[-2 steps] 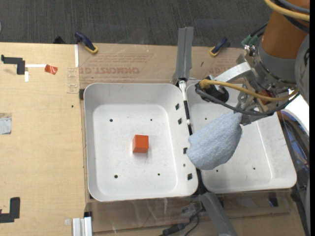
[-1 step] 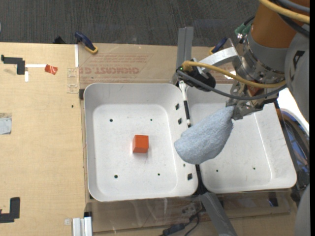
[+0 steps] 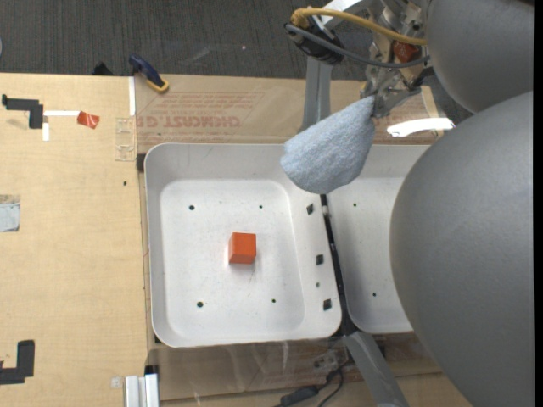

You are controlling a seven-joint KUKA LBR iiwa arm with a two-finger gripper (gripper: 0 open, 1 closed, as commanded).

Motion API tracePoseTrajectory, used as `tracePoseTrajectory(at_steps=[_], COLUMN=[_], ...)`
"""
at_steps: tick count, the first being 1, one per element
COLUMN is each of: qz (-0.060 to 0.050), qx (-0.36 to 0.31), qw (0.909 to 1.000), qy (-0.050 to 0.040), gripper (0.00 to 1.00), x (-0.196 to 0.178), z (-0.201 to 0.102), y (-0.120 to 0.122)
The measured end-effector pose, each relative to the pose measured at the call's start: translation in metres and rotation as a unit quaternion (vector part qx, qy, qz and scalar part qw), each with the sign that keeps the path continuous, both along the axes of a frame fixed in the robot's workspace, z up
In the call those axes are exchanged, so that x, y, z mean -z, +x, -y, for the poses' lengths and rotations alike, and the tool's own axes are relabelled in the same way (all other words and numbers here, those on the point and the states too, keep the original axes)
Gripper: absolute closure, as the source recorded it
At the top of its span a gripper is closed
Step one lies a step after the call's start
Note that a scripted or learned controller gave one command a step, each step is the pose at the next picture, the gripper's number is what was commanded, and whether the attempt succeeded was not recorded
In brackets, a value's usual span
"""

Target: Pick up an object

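A soft grey-blue pouch point(image 3: 329, 153) hangs in the air above the divide between the two bins, its narrow top pinched in my gripper point(image 3: 382, 98) at the upper right. The gripper is shut on that top end, and the pouch sags down and to the left of it. An orange-red cube point(image 3: 243, 248) rests on the floor of the left bin point(image 3: 170, 227), near its middle, well below and left of the pouch. The grey bulk of the arm point(image 3: 475, 253) hides most of the right bin point(image 3: 365, 253).
A cardboard sheet point(image 3: 212, 113) lies behind the bins. A blue and yellow clamp point(image 3: 148, 73) sits at its left corner. A small red piece point(image 3: 87, 119) lies on the wooden bench at the left. Cables point(image 3: 339, 36) loop near the wrist.
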State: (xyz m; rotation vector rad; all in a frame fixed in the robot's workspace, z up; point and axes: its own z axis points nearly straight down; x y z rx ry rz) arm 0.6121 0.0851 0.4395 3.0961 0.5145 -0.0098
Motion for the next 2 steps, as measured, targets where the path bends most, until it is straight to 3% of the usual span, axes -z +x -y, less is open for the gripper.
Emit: tracePoseTrajectory(at_steps=[1,2], qz=[0.001,0.000], qx=[0.005,-0.043], qw=[1.0000,0.9991], qy=[0.0001,0.0002], gripper=[1.00,1.00], x=[0.000,0.000], z=[-0.048,-0.031], y=[0.006,0.012])
